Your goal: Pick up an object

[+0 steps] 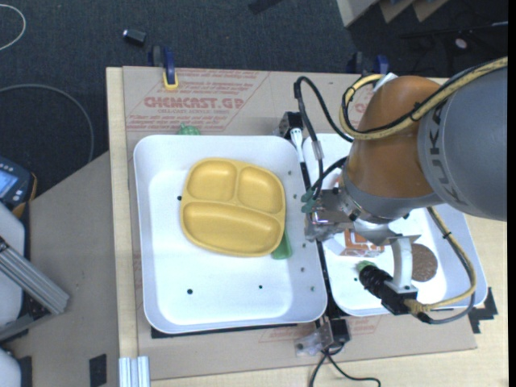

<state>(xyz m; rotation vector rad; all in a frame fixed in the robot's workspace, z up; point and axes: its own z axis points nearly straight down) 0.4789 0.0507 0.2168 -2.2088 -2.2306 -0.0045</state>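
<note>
My gripper [324, 221] hangs low over the left edge of the right bin [451, 293], close to the wall between the two bins. The grey arm and its orange band cover most of that bin. Just right of the gripper lies a small orange and white item [355, 243], partly hidden by the wrist. Further right rests a round brown disc [421, 264]. In the left bin [161, 280] sits a yellow divided plate [234, 206], with a green piece [281, 249] poking out from under its right edge.
Both bins stand on a cardboard sheet [201, 95] with red print. A blue and yellow clamp [168, 69] holds its far edge. Cables [310, 147] run along the strip between the bins.
</note>
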